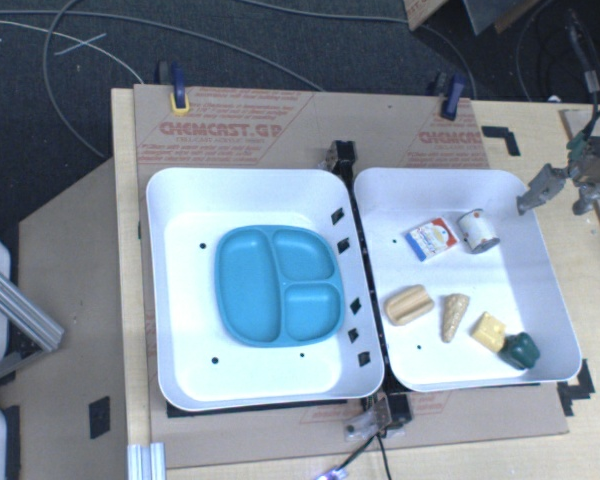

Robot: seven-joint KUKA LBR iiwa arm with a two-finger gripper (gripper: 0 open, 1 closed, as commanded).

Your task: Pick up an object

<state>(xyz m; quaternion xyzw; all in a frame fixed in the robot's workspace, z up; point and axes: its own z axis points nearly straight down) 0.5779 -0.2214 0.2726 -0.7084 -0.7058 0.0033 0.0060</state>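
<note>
Jaws spread apart, gripping nothing; the grey two-finger gripper hangs over the right rim of the right shallow white bin, near its far right corner, clear of everything inside.

Two bins side by side on the bench. The left shallow white bin carries one turquoise three-compartment plastic plate at its centre.

Right bin holds six small items:
- one blue-and-white snack packet with a red patch, mid-bin toward the far edge, tilted
- one short white cylinder just beside the packet on its right, lying on its side
- one tan bread-roll-shaped piece, long axis roughly left-right, near the left wall
- one pale corn-cob-shaped piece, long axis near-far, taper toward the near edge
- one yellow wedge-like block, touching
- one dark green rounded lump at the near right corner

Roll and cob lie near each other but apart. Nothing overlies the packet or cylinder.
</note>
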